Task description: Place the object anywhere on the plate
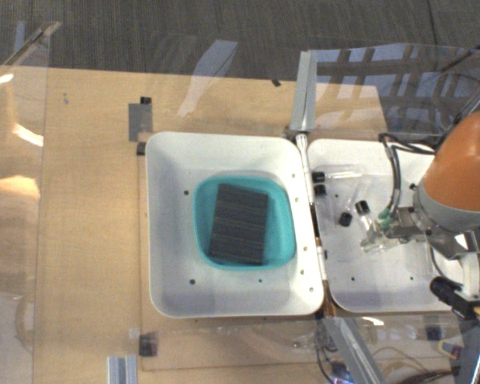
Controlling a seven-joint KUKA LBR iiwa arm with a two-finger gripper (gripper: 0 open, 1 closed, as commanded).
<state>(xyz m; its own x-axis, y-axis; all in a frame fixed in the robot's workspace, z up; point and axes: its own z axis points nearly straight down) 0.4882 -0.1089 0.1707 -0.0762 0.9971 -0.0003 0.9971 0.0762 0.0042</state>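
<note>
— Where was the dark grey ribbed rectangular block (240,224)?
— It lay flat on the turquoise plastic plate (202,214), in the left white bin (168,214).
— And the gripper (382,234)?
— Over the right white bin (344,286), well apart. Open or closed, I could not tell. In my judgement it should keep clear of the plate.

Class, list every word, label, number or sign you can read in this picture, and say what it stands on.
None can be read.
Dark block on the teal plate: ridges, no lettering.
White bins: plain.
Arm's orange band: no marking.
</note>
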